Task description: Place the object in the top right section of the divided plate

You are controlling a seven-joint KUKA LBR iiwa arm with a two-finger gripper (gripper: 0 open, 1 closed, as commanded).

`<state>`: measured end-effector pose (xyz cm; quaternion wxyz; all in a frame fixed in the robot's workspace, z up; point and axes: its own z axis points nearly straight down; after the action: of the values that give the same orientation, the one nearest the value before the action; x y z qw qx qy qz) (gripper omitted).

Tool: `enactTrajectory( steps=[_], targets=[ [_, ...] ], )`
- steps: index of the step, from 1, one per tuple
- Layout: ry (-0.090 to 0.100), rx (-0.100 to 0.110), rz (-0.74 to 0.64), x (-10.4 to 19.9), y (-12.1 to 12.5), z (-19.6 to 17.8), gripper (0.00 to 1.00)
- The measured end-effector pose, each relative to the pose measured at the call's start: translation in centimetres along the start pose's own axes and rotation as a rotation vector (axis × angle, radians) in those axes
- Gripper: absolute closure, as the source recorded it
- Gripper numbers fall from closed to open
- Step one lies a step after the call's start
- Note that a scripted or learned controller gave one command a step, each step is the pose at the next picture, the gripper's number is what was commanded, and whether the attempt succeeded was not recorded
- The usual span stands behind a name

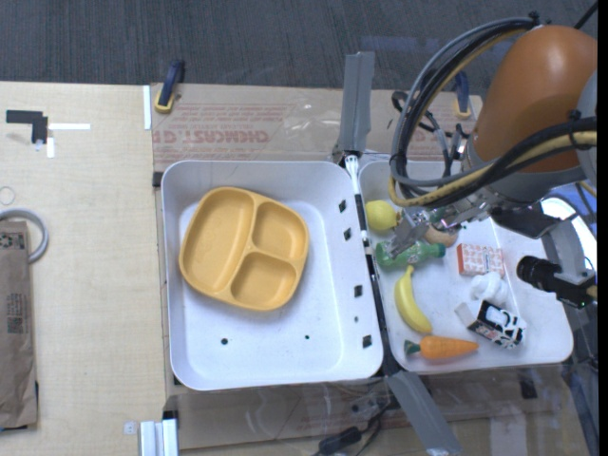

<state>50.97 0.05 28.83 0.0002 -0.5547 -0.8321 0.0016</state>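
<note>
A yellow divided plate (195, 218) with three sections lies in the left bin (285, 350), tilted a little. Its top right section (282, 229) holds nothing. In the right bin (546, 340) my gripper (414, 235) hangs low at the bin's left side, right over a green object (391, 253) and just right of a yellow lemon (379, 216). A banana (410, 300) lies below the green object. The arm's orange band (537, 88) hides the far part of the right bin.
An orange carrot (446, 348) lies at the right bin's front edge. A black-and-white toy (498, 325), a white piece (485, 286) and a small patterned box (478, 258) sit to the right. A ridge with clips (359, 245) divides the bins.
</note>
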Motion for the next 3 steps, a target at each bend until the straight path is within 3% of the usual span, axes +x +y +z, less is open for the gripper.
enactTrajectory(
  steps=[1,2,3],
  targets=[
    [-0.002,0.002,-0.001,-0.1,0.1,-0.8,1.00],
    [-0.001,-0.002,-0.137,1.1,3.6,-0.7,1.00],
    [0.001,0.001,-0.122,7.5,2.4,9.1,1.00]
  ],
)
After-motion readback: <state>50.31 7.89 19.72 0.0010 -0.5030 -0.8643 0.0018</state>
